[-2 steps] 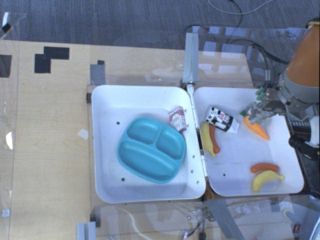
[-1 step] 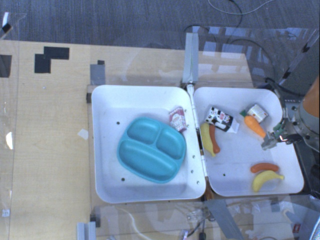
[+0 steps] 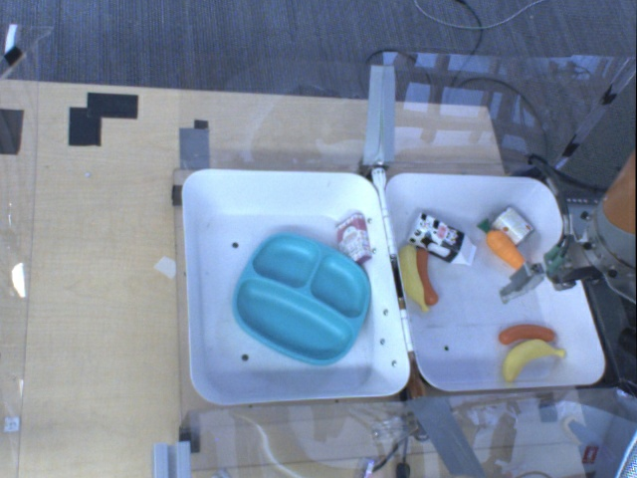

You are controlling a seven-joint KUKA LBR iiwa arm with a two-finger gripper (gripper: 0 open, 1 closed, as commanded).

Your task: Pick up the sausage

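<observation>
The sausage (image 3: 526,334) lies on its side in the front right part of the right bin, just behind a banana (image 3: 530,358) that curves along beside it, the two close together or touching. Nothing grips it.

The bench (image 3: 100,267) is pale wood with dark tape patches at its far left. The left bin (image 3: 209,366) holds a blue divided plate (image 3: 302,297), which fills much of its floor, and a small red packet (image 3: 353,237) leans near the wall shared with the other bin. The right bin (image 3: 468,371) holds the rest.

The arm (image 3: 602,252) reaches in over the right bin's right wall, its orange band at the picture's edge. The claw (image 3: 521,284) hangs over the bin floor, between the carrot and the sausage and apart from both; I cannot tell whether it is open or closed.

A second banana (image 3: 410,279) lies along the right bin's left wall, with a second sausage (image 3: 427,277) touching its right side. Behind them sits a black and white carton (image 3: 438,237). A carrot (image 3: 505,250) lies toward the back right, with a small white can (image 3: 514,222) at its far end.
</observation>
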